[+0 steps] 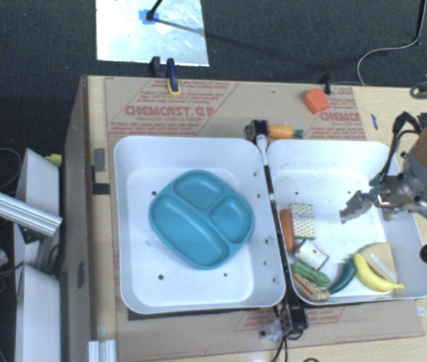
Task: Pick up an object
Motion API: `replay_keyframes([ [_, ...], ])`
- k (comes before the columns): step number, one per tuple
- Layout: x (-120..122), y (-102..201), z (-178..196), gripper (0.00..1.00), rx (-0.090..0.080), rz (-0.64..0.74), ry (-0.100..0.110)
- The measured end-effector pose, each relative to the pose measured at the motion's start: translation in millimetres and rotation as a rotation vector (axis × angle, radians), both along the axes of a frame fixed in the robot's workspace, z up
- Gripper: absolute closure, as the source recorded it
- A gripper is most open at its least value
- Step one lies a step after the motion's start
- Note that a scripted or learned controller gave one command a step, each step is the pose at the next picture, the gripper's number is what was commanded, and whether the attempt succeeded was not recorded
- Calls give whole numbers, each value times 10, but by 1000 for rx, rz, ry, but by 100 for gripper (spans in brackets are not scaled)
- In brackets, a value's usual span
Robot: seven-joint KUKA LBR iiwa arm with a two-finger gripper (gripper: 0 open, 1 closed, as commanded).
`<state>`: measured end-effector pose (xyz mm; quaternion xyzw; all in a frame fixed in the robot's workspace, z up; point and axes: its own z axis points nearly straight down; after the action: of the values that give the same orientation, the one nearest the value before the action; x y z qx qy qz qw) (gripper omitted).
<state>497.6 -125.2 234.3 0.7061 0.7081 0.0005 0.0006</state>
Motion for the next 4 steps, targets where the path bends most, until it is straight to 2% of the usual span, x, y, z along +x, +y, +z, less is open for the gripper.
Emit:
replay_keyframes([
  [1,604,-106,-1175,0,1,-1,4],
  [2,-114,-604,-1499,0,-1,-3,2],
  [3,-106,-788,-1496,0,-1,-2,-1],
  [4,245,-813,-687,0,-2,0,-3],
])
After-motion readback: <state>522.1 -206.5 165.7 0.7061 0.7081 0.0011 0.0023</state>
